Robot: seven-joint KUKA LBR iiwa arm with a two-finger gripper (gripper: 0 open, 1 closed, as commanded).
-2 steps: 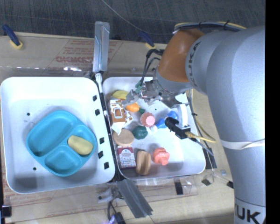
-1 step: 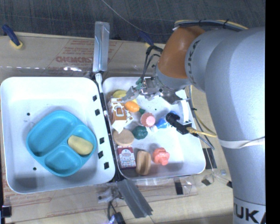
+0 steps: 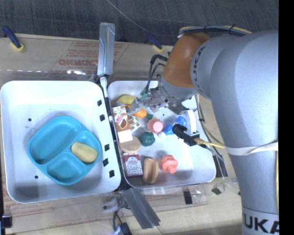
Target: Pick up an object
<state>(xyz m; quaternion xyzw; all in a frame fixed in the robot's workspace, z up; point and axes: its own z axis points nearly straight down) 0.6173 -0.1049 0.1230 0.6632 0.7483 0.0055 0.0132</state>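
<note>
Left bin (image 3: 12, 131): one blue plate (image 3: 51, 153), one yellow item (image 3: 84, 152); tool (image 3: 151, 98) state unclear.

bench (image 3: 49, 53) bears two white bins (image 3: 19, 190)

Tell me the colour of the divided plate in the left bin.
Light blue; the divided plate shows best in the camera view.

The big grey arm (image 3: 245, 106) comes in from the right and fills that side of the scene, its thick body running from the near right corner up toward the far middle. Its orange band (image 3: 182, 58) sits at the far end of the reach, where the wrist bends downward. Below it the gripper (image 3: 149, 99) points down and to the left.
</note>
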